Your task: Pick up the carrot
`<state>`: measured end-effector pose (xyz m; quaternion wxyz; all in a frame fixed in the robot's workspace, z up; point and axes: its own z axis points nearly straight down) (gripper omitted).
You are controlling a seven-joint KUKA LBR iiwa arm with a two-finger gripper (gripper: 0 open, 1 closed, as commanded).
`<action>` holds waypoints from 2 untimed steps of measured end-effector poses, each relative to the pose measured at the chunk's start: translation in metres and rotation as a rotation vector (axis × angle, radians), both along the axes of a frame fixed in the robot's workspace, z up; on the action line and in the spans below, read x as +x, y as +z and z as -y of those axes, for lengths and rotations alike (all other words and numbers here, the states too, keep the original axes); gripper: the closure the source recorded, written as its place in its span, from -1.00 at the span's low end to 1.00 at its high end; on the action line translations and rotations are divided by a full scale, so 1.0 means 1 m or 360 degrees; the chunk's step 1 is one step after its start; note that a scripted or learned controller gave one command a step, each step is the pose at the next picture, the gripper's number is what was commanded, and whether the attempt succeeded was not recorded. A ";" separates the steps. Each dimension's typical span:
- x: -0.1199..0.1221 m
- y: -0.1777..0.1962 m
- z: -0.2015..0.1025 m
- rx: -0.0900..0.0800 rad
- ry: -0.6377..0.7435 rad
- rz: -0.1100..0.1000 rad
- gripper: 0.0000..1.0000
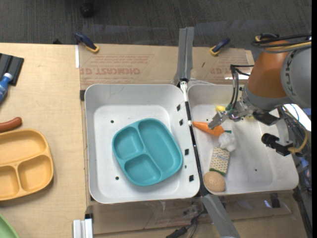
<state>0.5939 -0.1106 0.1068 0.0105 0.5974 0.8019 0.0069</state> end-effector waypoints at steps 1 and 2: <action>0.001 0.010 -0.001 0.0003 -0.0003 0.0007 1.00; 0.019 0.086 -0.072 -0.0010 0.0807 -0.0035 1.00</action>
